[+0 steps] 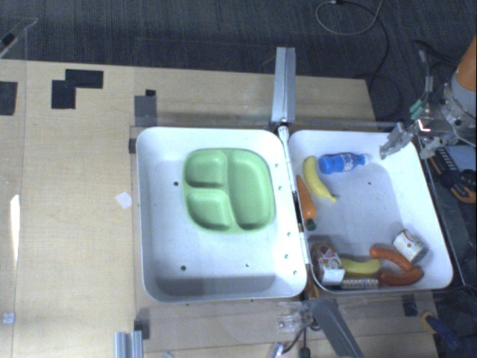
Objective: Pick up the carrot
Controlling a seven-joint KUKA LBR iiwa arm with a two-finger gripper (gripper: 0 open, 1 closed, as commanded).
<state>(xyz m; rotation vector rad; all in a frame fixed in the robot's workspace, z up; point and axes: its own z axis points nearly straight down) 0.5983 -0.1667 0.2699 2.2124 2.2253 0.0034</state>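
seen from above at a slant: two white bins side by side on a pale wooden bench, left bin (pixel 160 222) and right bin (pixel 417 200), split by a grey metal rail (pixel 285 88) running toward the top of the frame.

pictured at the far left of the right bin, just beside the dividing wall: the carrot (pixel 303 198), orange, lying lengthwise up and down the frame, green end toward the bottom. just right of it, near but seemingly not touching, a yellow banana (pixel 318 179); beyond that, toward the upper middle of the bin, a blue bottle (pixel 341 162) on its side.

at the upper right corner of the same bin, above the rim: the gripper (pixel 408 145), fingers spread apart with nothing between them, well apart from the carrot. behind it, at the right edge of the frame, the grey arm (pixel 462 99) with its orange band.

crowded along the bottom of the right bin: a brown packet (pixel 326 257), a second yellow banana (pixel 359 265), two reddish sausages (pixel 393 256), a small can (pixel 410 245).

in the left bin, resting in the middle: a green divided plate (pixel 227 189).

across the dark floor at upper right: a looped cable (pixel 350 13).
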